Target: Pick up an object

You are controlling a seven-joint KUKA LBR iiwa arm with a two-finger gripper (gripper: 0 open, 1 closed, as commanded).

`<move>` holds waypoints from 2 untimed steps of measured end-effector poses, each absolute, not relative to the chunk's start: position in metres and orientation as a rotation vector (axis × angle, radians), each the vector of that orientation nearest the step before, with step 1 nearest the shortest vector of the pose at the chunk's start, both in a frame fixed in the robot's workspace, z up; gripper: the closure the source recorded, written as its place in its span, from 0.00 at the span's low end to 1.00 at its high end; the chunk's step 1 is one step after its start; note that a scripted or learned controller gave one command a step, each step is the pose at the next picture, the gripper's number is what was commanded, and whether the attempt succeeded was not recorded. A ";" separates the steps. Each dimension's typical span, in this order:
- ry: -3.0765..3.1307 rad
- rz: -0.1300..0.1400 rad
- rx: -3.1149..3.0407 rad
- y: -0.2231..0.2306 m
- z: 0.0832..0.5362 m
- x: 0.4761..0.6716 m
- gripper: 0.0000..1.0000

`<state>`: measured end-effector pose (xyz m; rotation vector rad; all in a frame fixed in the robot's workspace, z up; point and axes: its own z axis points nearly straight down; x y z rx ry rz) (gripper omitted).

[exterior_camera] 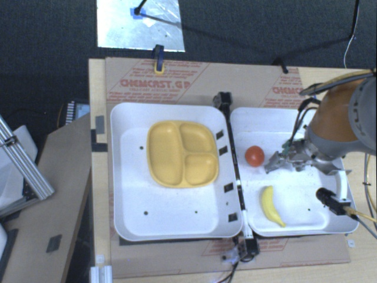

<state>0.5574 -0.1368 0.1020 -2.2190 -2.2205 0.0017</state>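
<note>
The tomato (254,156) lay in the right bin (294,224), near its left wall, with the banana (271,206) below it. The gripper (278,161) hung just beside the tomato, holding nothing; how far it was parted could not be told. A good grasp called for centring over the tomato before descending.

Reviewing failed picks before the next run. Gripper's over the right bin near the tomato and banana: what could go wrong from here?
1. The gripper sits just beside the tomato; being round, it may roll off toward the bin divider if nudged.
2. The banana lies flat on the right bin floor, so the gripper may skid over it.
3. The gripper is between the two, so a descent here might close on neither.
</note>
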 end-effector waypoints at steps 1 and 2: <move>-2.223 -0.002 -2.224 -0.138 0.115 0.559 1.00; -2.229 -0.005 -2.222 -0.142 0.160 0.564 1.00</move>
